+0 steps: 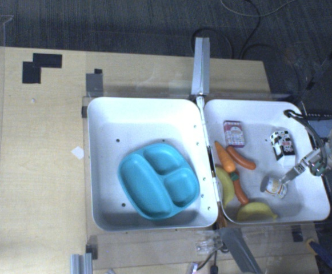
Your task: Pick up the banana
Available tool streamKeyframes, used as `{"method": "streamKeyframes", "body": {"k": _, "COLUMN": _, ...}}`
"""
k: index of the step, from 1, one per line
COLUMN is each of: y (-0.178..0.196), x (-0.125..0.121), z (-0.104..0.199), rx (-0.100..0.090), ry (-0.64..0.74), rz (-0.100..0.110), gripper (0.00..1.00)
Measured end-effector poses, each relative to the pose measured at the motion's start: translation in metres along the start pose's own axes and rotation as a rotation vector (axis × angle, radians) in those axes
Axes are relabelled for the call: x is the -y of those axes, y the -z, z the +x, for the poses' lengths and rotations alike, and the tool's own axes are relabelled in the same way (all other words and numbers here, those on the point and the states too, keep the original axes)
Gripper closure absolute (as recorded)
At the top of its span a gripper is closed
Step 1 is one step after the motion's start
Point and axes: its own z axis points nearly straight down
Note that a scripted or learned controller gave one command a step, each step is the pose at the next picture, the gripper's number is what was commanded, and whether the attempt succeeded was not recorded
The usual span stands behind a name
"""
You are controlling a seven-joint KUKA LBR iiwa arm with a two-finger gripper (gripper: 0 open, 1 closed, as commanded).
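From the overhead camera, two white bins sit side by side on a pale wooden bench (34,153). The left bin (106,119) holds a turquoise divided plate (157,178) with three compartments, lying toward the near side of the bin.

The right bin (257,110) holds several toy foods and small items. Along its left wall lies a carrot (224,157), and just beside it, a sausage (243,158) slanted across the floor. Below them lies a yellow-green pear-like fruit (226,186) against the left wall, with a small orange piece (240,192) next to it. The banana (256,211) lies at the near edge of the right bin, curved along the front wall. Farther back stands a small red and white packet (234,133); its printing is too small to read. To its right lies a black and white patterned item (282,143), also unreadable.

The arm (331,153) reaches in from the right, and its gripper (274,187) hangs low over the bin floor, above and to the right of the banana, apart from it. Whether its tips are spread or closed cannot be told, as the tip is blurred against the white floor.
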Motion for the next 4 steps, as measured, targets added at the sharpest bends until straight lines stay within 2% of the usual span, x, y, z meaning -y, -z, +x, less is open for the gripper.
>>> {"method": "streamKeyframes", "body": {"k": 1, "y": -0.03, "x": -0.033, "z": -0.028, "rx": 0.0, "ry": -0.171, "rz": 0.0, "gripper": 0.0}}
{"method": "streamKeyframes", "body": {"k": 2, "y": -0.009, "x": 0.003, "z": -0.005, "rx": 0.001, "ry": 0.14, "rz": -0.001, "gripper": 0.0}}
{"method": "streamKeyframes", "body": {"k": 3, "y": -0.019, "x": 0.003, "z": -0.005, "rx": 0.001, "ry": 0.449, "rz": -0.001, "gripper": 0.0}}
{"method": "streamKeyframes", "body": {"k": 4, "y": -0.035, "x": 0.003, "z": -0.005, "rx": 0.002, "ry": 0.898, "rz": -0.001, "gripper": 0.0}}
